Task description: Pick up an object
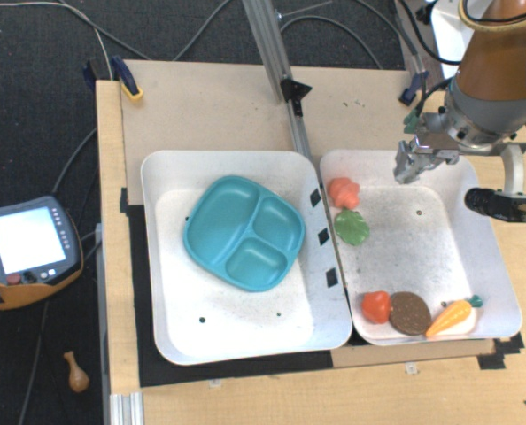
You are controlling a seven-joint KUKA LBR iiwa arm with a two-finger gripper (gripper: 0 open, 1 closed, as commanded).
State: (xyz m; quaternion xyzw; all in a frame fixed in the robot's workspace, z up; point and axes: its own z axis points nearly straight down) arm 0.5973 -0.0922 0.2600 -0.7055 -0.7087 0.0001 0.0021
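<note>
A slanted view from above onto a pale wooden table (210,104) carrying two shallow white bins side by side.

Far left, off the table on dark carpet, lies a handheld control pendant (24,251) with a lit screen. Next comes the left bin (170,326), smooth white plastic with rounded corners and a few dark specks. A teal divided plate (243,231) sits in it, glossy, softly squared, with three compartments, turned at an angle.

A grey metal pole (272,51) runs down from the top edge towards the seam between the bins.

The right bin (422,237) holds five toy foods. Near its upper left wall are a pinkish-orange lumpy piece (343,191) and, just below it, a green leafy piece (351,227) with a ruffled surface. Along the lower wall, close together, are a round red tomato (376,306), a flat brown disc (410,312) with a grainy look, and an orange carrot (451,317) with a small green tip.

At upper right, the arm's grey pincer (415,165) hangs over the top edge of the right bin, below the orange wrist band. It holds nothing; whether it is released or clenched cannot be told from this angle.

The task appears to be at the approach step, with no object yet picked. The nearest candidates are the pinkish-orange and green pieces, to the pincer's left. The next move likely calls for shifting over one of them, descending, and closing on its rounded, probably slippery plastic body.
</note>
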